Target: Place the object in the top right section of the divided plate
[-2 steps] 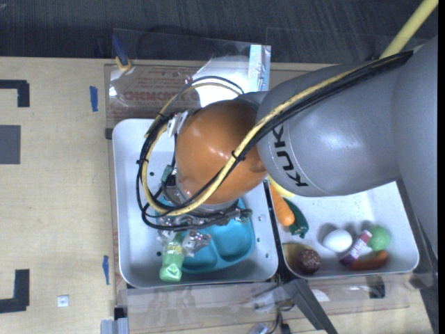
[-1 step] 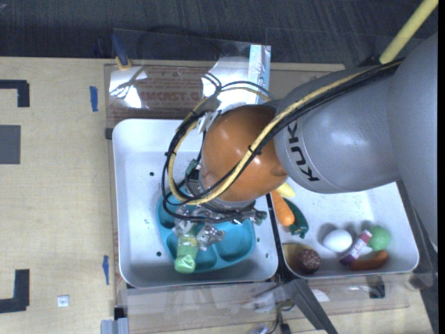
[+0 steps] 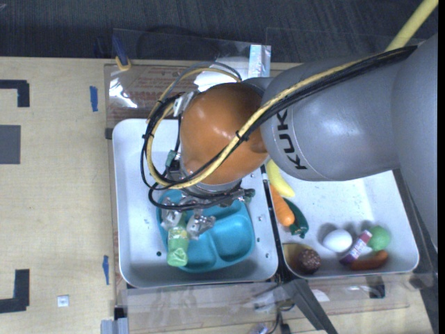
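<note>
The teal divided plate lies in the left white bin, toward its front. My gripper hangs from the orange wrist band over the plate's left side. A pale green object sits just below the gripper, at the plate's front left edge. Whether it is gripped or only resting there I cannot tell. The arm hides the back part of the plate and much of the bin.
The right bin holds a yellow banana, a carrot, a white egg, a brown round item, a green ball and a red sausage. Black and yellow cables loop around the wrist.
</note>
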